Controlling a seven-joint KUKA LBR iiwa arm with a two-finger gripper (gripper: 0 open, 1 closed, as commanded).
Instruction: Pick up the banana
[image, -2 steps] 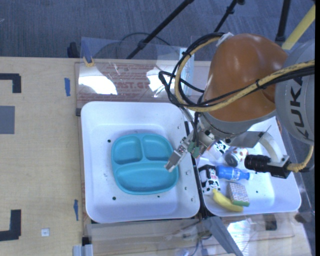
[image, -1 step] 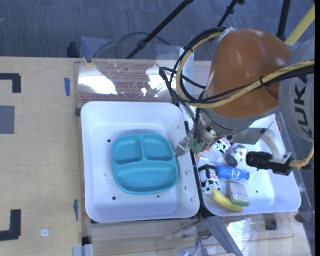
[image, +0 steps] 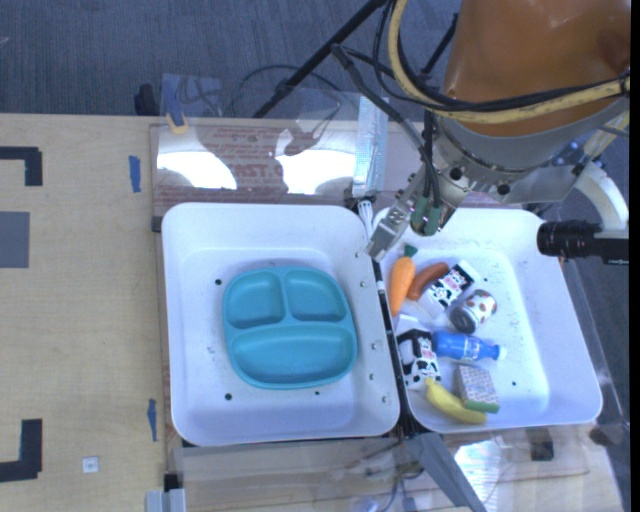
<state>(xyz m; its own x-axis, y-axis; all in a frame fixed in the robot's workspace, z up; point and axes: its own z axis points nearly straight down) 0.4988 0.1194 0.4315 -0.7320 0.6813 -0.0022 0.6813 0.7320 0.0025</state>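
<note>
The yellow banana (image: 455, 405) lies at the front of the right bin (image: 545, 370), next to a grey block (image: 476, 383) with a green piece along its lower edge. My gripper (image: 408, 220) hangs over the back left corner of that bin, close to the wall between the two bins. It is well behind the banana, with a pile of small items between them. Nothing is visibly held in it.
In the right bin lie an orange carrot (image: 400, 283), a red-orange piece (image: 432, 274), two black-and-white cow-patterned items (image: 452, 286) (image: 418, 358), a metal can (image: 475, 309) and a blue bottle (image: 466, 347). A blue divided plate (image: 290, 325) sits in the left bin (image: 190, 300).
</note>
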